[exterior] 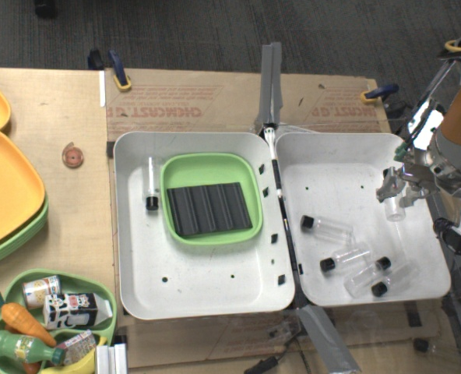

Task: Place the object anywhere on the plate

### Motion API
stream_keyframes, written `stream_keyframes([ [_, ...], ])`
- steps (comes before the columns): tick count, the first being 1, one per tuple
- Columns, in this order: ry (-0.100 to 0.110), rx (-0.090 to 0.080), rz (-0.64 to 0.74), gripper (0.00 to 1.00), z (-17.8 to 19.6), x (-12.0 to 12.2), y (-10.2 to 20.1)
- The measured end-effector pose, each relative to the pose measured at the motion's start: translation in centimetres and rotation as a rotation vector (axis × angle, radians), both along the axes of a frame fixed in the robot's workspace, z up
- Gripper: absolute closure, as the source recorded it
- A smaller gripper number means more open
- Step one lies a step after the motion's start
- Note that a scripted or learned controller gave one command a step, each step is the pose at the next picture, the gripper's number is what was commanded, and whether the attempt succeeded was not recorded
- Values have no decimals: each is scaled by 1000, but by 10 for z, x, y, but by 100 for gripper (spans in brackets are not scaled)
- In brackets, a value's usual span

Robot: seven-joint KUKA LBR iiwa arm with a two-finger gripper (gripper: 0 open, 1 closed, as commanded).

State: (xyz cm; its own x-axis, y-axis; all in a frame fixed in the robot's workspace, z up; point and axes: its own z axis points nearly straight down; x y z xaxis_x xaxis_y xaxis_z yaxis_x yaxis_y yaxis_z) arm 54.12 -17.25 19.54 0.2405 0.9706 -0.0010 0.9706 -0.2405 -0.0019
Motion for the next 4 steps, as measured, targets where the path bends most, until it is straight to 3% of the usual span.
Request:
stream_keyframes([
  [1, 0, 0, 0, 0, 0, 0, 0],
  [2, 1, -1, -178, 0, 20, -12, 41],
  [3, 3, -1, -160, 0, -5, -2, 109],
  [4, 2, -1, -133, 0, -5, 2, 192],
])
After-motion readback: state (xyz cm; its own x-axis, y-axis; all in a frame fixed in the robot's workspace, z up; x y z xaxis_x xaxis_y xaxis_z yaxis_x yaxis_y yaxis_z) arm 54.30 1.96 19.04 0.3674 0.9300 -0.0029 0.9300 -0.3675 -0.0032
